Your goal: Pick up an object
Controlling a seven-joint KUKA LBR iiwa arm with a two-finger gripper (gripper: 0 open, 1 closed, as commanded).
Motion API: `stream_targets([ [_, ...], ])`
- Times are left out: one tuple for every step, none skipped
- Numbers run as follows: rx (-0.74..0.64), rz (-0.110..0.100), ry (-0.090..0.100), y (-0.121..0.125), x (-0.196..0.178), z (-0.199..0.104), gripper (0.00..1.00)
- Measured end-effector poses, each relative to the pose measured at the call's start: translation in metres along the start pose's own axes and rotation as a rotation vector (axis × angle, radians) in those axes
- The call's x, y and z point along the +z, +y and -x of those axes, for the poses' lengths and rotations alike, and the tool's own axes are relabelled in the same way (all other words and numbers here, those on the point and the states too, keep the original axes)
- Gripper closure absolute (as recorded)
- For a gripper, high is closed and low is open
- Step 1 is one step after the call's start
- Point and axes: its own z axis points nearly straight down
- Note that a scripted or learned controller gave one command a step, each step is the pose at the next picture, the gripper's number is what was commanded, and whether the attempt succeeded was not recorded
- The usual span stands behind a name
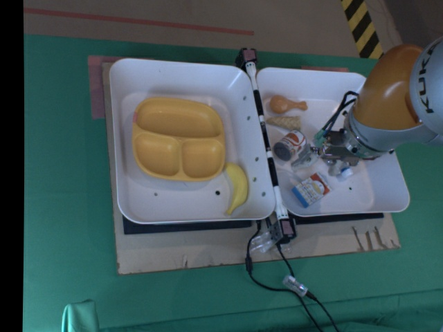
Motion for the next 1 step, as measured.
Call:
stream_targets([
  [0.003,0.009,-0.003,0.0047,0.0240,-0.0033,0.00],
])
